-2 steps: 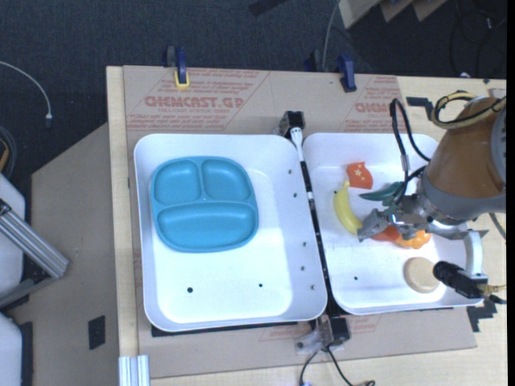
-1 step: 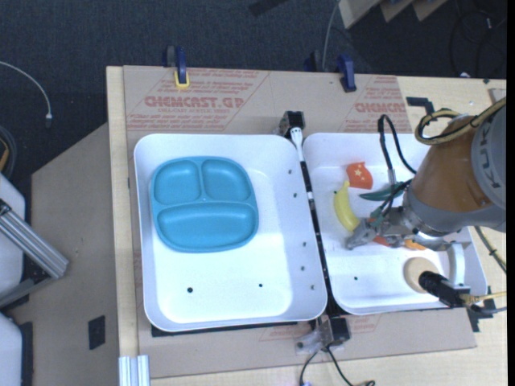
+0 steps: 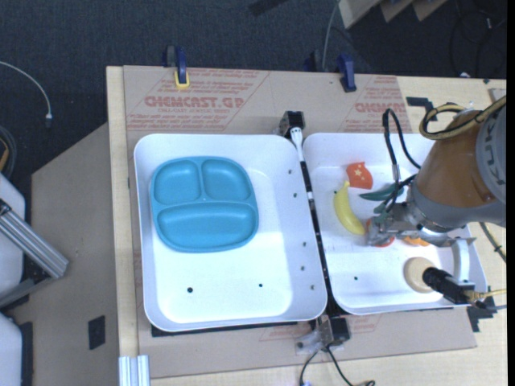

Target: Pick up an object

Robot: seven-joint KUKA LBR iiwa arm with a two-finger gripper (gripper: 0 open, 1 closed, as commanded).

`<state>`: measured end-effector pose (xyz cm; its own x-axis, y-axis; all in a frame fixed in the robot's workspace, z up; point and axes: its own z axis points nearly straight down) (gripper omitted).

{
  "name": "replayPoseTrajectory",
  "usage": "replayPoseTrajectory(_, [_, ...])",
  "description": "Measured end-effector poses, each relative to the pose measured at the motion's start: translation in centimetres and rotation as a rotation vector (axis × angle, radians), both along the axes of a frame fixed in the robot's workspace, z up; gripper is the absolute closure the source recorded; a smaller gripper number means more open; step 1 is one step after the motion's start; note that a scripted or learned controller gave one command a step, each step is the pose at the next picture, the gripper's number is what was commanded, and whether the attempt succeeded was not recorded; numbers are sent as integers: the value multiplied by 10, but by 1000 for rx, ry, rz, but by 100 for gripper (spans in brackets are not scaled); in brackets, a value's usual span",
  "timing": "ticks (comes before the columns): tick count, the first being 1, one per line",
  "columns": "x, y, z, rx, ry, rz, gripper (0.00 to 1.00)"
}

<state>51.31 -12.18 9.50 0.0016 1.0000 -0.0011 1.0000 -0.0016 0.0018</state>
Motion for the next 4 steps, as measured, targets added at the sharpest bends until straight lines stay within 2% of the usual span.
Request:
replayPoseTrajectory(2, [-9, -11, 113, -1, -1, 2, 100])
replayPoseTrajectory(3, [-8, -11, 129, -1, -2, 2, 100])
replayPoseTrajectory(4, [-8, 44, 139, 1, -1, 5, 100])
